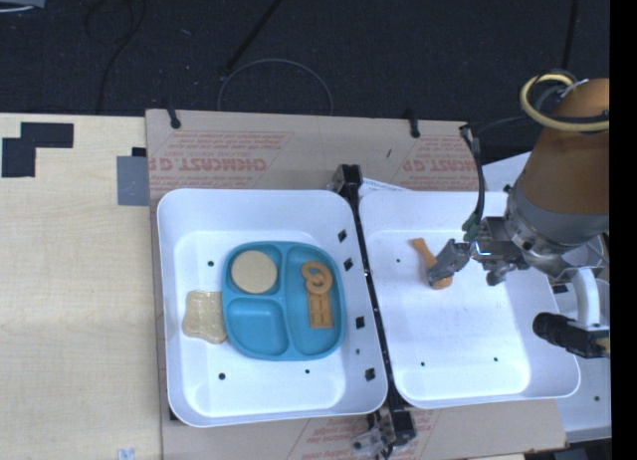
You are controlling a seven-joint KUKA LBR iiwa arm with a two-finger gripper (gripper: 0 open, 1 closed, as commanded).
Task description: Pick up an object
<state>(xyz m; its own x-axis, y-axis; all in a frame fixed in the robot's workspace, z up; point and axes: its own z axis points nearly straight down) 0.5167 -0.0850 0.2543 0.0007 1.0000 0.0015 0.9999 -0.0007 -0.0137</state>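
Orange-tan piece lies in right bin, upper left part, near divider. Gripper sits at piece's right edge, low over bin floor. Finger state: cannot tell; dark fingertips merge with piece at this slant. Contact possibly made, not confirmed.

Risks: off-centre approach, fingers close on one end only, piece pivots out or skids toward divider. Thin flat piece: pads may ride over top, close on nothing.

Left of divider: blue tray with round biscuit, not involved.
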